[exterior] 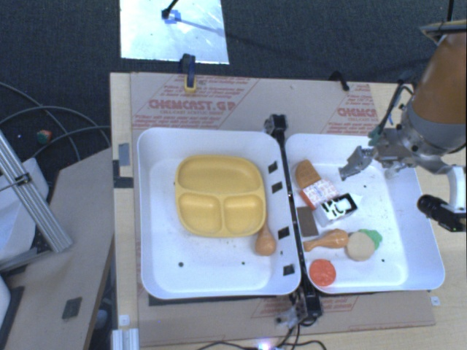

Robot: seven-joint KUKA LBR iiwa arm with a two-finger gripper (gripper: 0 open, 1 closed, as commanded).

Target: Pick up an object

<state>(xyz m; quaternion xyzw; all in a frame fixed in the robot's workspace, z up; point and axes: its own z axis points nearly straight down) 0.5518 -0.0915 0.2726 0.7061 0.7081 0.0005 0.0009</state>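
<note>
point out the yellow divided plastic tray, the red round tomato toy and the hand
yellow divided plastic tray (219, 195): camera view, its centre ridge
red round tomato toy (322, 272): camera view, its top face
hand (356, 162): camera view, at its fingertips

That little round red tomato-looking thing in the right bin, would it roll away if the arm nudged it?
Probably yes: the small round red toy tomato looks smooth and ball-like, so a nudge would likely set it rolling. It lies close to the near wall of the right white bin, which should stop it soon. It looks like hollow plastic, so probably light and slippery to pinch.
</note>
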